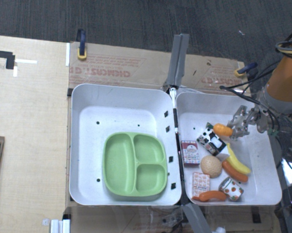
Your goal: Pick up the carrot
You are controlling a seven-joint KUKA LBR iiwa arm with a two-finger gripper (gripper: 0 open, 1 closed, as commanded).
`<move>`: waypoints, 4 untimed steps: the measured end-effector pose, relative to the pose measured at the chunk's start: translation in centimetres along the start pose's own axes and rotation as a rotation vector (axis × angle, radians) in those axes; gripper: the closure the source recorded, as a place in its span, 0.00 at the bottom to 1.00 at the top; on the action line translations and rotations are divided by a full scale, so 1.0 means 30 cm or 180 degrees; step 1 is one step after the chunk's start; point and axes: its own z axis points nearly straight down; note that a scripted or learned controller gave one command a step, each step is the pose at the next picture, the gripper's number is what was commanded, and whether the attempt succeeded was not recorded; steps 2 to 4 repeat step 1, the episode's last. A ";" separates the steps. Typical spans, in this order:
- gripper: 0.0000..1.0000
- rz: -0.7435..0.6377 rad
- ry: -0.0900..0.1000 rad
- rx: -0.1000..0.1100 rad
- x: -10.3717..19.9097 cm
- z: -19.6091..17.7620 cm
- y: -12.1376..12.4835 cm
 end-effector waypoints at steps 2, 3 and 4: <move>1.00 0.0020 0.0018 0.0002 -0.029 -0.267 0.149; 1.00 0.0020 0.0018 0.0002 -0.029 -0.267 0.149; 1.00 0.0020 0.0018 0.0002 -0.029 -0.267 0.149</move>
